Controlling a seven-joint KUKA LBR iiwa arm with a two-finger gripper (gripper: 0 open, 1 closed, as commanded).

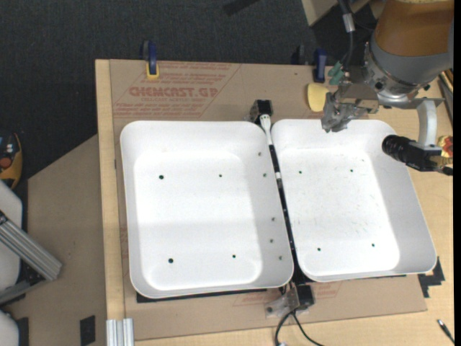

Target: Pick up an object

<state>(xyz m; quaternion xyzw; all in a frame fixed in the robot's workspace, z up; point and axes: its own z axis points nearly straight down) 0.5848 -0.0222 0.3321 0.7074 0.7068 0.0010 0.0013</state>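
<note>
A small pale yellow object (315,96) lies on the brown board just behind the back left corner of the right bin (403,265). My gripper (333,121) hangs over that bin's back rim, directly to the right of the yellow object and apart from it. Nothing shows between its tips from this angle. The grey arm with its orange band (418,13) reaches in from the upper right. The left bin (137,215) shows a bare white floor with a few small dark dots.
A black divider strip (277,186) runs between the two bins, with a black clip (261,110) at its far end. A black cylinder (407,152) juts over the right bin's right rim. Clamps (150,58) hold the board's back edge.
</note>
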